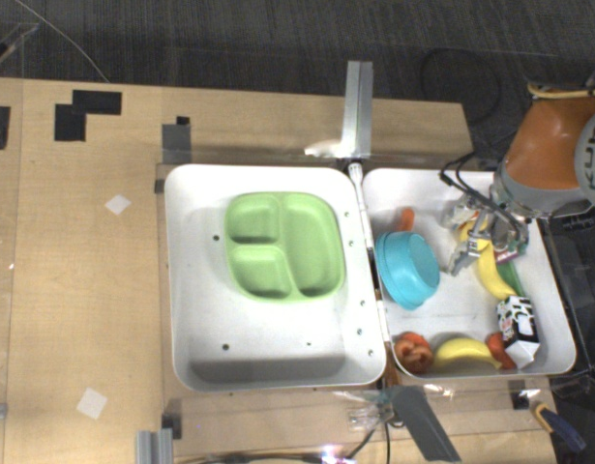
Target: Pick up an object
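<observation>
My gripper (pixel 479 242) is down in the right bin (pixel 558 303), near its far right side. It stands open over the upper end of a yellow banana (pixel 490 273) that lies beside a green item (pixel 511 276). A tilted blue bowl (pixel 407 269) sits just left of the gripper, apart from it. A small orange carrot (pixel 405 219) lies behind the bowl. Along the bin's front lie a red-orange fruit (pixel 413 352), a second banana (pixel 463 352), a strawberry (pixel 497 345) and a cow-patterned carton (pixel 518 323).
The left bin (pixel 195 259) holds a green divided plate (pixel 282 245). A metal post (pixel 359 109) rises behind the wall between the bins. The arm's orange band (pixel 553 143) hangs over the right bin's far right corner, with cables by it.
</observation>
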Controlling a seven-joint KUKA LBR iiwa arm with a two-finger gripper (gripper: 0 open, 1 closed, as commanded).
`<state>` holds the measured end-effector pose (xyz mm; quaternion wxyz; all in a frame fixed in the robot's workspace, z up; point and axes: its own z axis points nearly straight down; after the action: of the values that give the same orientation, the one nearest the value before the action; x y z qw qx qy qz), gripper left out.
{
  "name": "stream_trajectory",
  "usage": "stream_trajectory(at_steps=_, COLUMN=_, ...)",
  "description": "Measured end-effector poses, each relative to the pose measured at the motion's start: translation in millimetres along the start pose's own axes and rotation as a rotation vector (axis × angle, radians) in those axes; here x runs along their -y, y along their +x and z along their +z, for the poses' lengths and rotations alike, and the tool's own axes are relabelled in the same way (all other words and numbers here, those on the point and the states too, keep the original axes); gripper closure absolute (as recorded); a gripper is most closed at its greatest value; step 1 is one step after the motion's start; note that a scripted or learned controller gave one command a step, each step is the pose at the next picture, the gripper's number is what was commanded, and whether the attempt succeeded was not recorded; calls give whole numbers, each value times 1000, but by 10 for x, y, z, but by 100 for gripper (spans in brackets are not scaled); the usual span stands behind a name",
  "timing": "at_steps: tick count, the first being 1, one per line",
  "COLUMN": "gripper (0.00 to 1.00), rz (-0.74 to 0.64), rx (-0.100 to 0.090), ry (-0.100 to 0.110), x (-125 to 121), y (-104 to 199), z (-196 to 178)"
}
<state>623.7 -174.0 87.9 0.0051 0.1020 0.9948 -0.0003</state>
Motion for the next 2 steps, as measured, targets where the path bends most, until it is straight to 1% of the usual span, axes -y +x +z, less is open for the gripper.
stream_trajectory(at_steps=1, gripper=0, rz=43, rx=1, ry=1, x=235, y=645, z=-22)
stream_trajectory(at_steps=2, gripper=0, rz=25, rx=9, ry=11, x=-133, y=559, z=-30)
